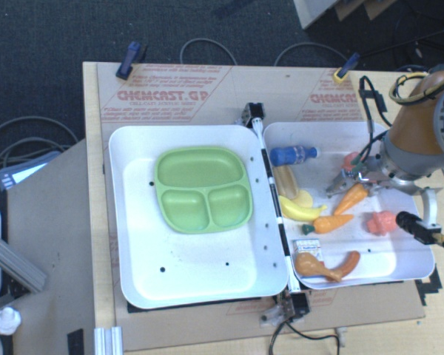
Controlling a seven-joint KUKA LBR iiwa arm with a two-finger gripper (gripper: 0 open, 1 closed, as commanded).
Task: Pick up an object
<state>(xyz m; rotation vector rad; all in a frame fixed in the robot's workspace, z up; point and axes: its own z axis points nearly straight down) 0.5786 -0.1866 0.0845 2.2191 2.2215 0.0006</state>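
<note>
The right bin (399, 268) holds several toy items. A blue bottle (292, 154) lies at its far left, with a tan wooden block (286, 180) and a yellow banana (300, 208) just below it. Two orange carrots lie in the middle: one (354, 196) slants up toward the gripper and the other (333, 223) lies flatter. A pink lump (381, 222) sits to the right, and a brown drumstick-like piece (327, 266) lies near the front wall. My gripper (353, 177) reaches down into this bin, right at the upper end of the slanted carrot. Whether it touches the carrot is unclear.
The left bin (133, 272) holds a green divided plate (203, 188). The grey arm with its orange band (422, 128) stands over the right bin's far right side, with cables hanging beside it. A small red item (351, 159) lies just behind the gripper.
</note>
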